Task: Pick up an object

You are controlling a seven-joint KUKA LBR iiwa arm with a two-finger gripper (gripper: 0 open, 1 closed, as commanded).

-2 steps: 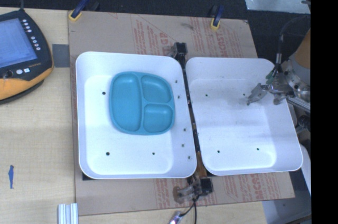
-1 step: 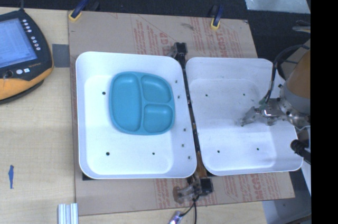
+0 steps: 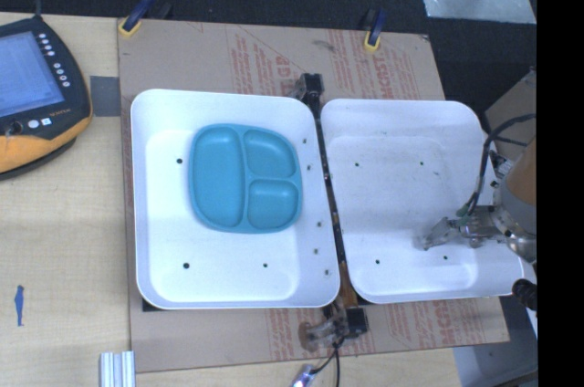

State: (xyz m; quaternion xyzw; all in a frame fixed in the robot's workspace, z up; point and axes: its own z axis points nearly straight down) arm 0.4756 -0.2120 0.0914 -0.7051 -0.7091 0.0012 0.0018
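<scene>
A blue divided plate (image 3: 245,178) lies flat in the left bin (image 3: 164,276), a little above the bin's middle. My gripper (image 3: 434,236) reaches in from the right and sits low over the floor of the right bin (image 3: 401,148), near its lower right part, pointing left. I see nothing held in it. The plate is far to its left, across the wall between the two bins.
A teach pendant (image 3: 32,98) with a screen rests on the bench at the far left. Clamps (image 3: 370,29) hold the cardboard sheet under the bins. The arm's cables (image 3: 488,162) hang along the right bin's right edge.
</scene>
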